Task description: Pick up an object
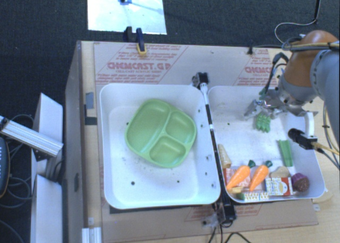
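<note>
My gripper [262,108] hangs over the upper right part of the right bin [234,109], on the grey arm with its orange band [317,39]. Right under it, on the bin floor, lies a small green ridged toy [262,123]. Whether the gripper touches it is unclear. More toy food lies toward the bin's front: a green stick [286,152], two carrots [239,175] [258,176], a purple piece [300,182], a small printed box [276,186] and a pale yellowish piece [224,157].
A light green divided plate [160,132] lies in the left bin [119,178]. A black clamp rail [209,119] runs between the bins. Cables and a black fitting [300,137] hang from the arm over the right bin's right side.
</note>
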`<state>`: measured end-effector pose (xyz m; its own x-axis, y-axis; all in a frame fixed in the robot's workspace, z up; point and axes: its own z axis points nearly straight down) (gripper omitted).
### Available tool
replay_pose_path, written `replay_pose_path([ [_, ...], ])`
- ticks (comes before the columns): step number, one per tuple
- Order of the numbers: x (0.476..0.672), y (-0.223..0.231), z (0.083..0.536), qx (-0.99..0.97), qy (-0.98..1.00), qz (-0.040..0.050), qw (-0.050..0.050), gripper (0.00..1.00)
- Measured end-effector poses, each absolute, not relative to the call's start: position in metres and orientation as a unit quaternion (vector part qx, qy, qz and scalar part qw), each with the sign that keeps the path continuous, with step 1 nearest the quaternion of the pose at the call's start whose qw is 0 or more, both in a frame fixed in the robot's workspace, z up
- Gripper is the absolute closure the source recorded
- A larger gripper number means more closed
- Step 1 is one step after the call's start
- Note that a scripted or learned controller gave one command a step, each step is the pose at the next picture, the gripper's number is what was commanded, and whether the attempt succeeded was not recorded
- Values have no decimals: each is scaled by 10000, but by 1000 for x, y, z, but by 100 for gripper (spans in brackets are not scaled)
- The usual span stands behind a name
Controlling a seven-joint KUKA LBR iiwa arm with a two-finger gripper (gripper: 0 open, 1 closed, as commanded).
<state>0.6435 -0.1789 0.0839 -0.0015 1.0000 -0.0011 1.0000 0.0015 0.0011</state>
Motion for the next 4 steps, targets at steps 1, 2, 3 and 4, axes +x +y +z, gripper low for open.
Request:
replay_pose_path([
  [1,670,-205,86,7059,7083,10,0,0],
  [2,602,-207,85,7066,7076,2,7,0],
  [3,603,-207,96,7063,7079,13,23,100],
  [4,599,-149,190,7057,7085,15,18,100],
])
